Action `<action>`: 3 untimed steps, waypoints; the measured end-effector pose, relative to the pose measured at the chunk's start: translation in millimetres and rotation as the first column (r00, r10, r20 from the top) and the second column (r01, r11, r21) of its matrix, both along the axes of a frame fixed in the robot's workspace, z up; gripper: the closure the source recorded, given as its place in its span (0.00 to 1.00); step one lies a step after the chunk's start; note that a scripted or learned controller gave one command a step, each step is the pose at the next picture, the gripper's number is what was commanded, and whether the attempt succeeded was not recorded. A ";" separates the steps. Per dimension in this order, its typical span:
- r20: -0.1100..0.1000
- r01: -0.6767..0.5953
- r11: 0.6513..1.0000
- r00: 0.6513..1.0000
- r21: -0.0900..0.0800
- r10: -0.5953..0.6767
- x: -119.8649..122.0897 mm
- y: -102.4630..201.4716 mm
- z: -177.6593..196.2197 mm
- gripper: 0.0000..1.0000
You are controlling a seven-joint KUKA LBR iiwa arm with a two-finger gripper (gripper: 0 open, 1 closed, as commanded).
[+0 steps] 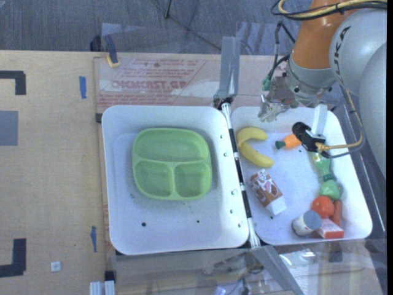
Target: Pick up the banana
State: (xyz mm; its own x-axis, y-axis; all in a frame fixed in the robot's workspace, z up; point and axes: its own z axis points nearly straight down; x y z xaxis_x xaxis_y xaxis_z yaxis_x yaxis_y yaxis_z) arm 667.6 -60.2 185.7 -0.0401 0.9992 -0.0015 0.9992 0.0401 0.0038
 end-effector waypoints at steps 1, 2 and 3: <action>-0.001 0.000 1.000 1.000 0.000 0.000 -0.1 0.2 -0.2 0.00; 0.001 -0.222 0.975 0.975 0.000 0.222 -20.4 -36.6 -88.9 0.00; 0.006 -0.221 0.975 0.975 -0.002 0.221 -19.1 -36.9 -77.7 1.00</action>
